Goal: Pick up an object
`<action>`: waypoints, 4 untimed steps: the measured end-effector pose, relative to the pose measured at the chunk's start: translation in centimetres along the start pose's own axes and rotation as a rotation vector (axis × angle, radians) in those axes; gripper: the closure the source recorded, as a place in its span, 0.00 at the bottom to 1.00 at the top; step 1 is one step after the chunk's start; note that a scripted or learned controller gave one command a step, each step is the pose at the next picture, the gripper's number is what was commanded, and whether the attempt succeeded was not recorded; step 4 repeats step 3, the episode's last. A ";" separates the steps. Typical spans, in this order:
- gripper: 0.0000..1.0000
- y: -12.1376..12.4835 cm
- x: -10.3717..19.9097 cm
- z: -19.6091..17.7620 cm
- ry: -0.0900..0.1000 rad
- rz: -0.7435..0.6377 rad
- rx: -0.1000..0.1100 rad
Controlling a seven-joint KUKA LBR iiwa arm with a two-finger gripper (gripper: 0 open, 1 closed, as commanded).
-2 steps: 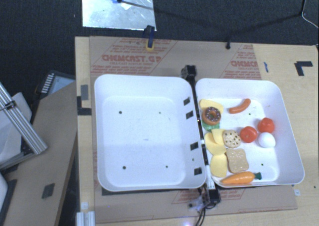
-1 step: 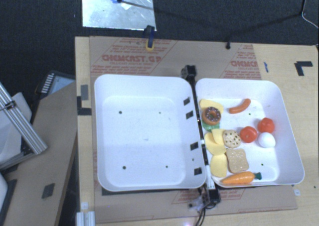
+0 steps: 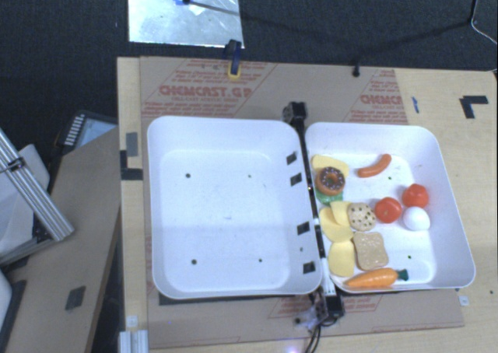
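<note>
The little red toy sausage [image 3: 374, 166] lies alone just right of the round brown toy donut [image 3: 331, 180], so drop straight down there; I cannot tell how the pincer stands.

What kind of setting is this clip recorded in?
Most likely a robotics lab bench for pick-up trials: two shallow white bins side by side on a cardboard-covered bench, with toy food such as a doughnut and carrot in the right-hand bin.
</note>
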State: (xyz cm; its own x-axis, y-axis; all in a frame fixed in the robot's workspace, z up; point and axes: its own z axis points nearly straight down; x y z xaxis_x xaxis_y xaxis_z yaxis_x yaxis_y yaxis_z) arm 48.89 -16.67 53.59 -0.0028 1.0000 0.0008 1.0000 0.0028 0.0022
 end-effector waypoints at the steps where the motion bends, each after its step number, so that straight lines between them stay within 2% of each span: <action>1: 1.00 2.4 -4.2 3.9 -0.002 0.004 0.002; 2: 1.00 8.3 -4.0 -0.2 -0.005 -0.003 -0.007; 3: 1.00 5.6 -4.0 0.0 -0.002 0.001 -0.001; 4: 1.00 5.6 -4.0 0.0 -0.002 0.001 -0.001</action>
